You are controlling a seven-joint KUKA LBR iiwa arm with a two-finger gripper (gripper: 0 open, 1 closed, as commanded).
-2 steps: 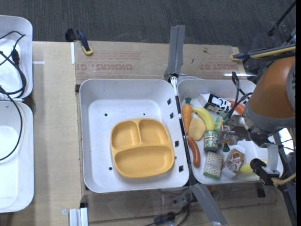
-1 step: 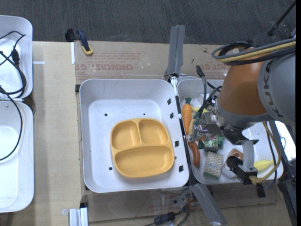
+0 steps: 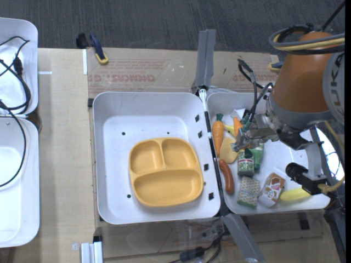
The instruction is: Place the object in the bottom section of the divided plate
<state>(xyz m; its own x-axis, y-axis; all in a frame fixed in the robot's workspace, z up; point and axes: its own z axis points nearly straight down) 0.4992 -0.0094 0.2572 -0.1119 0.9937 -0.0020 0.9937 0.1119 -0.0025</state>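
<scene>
The yellow divided plate (image 3: 165, 171) sits bare mid-bin, open floor all round. At three o'clock, the gripper (image 3: 248, 140) hovers over toy food; its grip I cannot tell.

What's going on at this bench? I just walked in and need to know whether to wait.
A grey and orange robot arm reaches in from the right, its gripper low over the right bin, among toy foods: a carrot, a sausage, a banana and some small packets. Whether it has picked anything up is hard to tell. The yellow divided plate sits in the left bin, and nothing lies in its bottom section yet.
</scene>
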